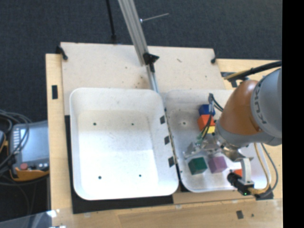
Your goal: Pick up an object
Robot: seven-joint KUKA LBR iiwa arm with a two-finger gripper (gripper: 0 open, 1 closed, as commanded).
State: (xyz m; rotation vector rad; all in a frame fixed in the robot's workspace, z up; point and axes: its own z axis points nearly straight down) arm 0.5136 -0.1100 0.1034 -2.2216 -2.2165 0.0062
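The right bin [183,103] holds several small blocks. A blue block [205,109] lies toward the back, with an orange block [205,121] just in front of it. Nearer the front sit a green cube [197,165] and, to its right, a purple cube [218,164]. My gripper [198,148] reaches down from the orange-banded wrist and hovers just behind the green and purple cubes, in front of the orange block. The metal of the gripper is partly hidden under the wrist. I see no block lifted off the bin floor.
The left bin [76,103] stands beside the right one, and their walls meet mid-bench. A slanted aluminium post [135,27] rises from behind the bins. Cables trail along the right side of the right bin.
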